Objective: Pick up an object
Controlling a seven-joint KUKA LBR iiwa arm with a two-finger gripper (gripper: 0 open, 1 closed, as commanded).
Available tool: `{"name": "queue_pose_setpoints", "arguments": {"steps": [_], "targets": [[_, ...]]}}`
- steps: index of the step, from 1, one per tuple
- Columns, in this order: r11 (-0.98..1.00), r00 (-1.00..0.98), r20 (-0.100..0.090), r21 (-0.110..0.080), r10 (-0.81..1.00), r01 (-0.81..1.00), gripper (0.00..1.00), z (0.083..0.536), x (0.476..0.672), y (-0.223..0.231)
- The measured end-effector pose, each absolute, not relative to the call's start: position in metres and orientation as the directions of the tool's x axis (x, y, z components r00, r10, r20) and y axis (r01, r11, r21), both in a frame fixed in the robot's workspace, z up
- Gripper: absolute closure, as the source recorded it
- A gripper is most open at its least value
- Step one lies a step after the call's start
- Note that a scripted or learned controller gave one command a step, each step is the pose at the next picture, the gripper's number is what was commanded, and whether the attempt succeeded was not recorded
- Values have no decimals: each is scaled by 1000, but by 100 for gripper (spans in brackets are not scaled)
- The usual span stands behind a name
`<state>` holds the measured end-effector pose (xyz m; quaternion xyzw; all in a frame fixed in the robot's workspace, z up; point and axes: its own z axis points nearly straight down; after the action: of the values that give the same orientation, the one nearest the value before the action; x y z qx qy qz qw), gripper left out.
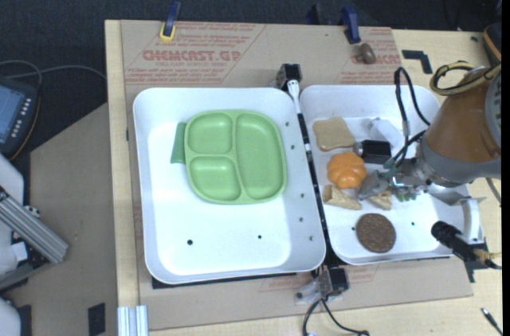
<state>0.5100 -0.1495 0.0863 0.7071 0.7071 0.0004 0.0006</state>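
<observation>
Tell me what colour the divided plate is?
Light green; the divided plate shows best in the camera view.

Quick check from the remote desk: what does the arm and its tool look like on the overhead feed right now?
The arm is a thick rounded body, orange-brown above and grey nearer the wrist. Black cables loop along its side. The tool is small metallic hardware with dark parts, too blurred for finer detail.

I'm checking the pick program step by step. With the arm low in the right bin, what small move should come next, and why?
Probably a short descent with a slight shift toward the orange object. The gripper hangs low in the right bin, crowded between that object and the pale pieces beside it, and nothing visibly sits in it, so centring on one item seems wise.
</observation>
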Motion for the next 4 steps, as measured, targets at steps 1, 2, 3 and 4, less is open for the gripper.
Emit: {"name": "queue_pose_setpoints", "arguments": {"steps": [1,2,3,4], "targets": [[-2,2,-2,2,1000,1000,100,96,509,-150],[1,-1,-2,5,1000,1000,100,144,504,-143],[2,-2,-3,7,1000,1000,100,197,515,-148],[1,-1,-2,5,1000,1000,100,227,516,-148]]}}
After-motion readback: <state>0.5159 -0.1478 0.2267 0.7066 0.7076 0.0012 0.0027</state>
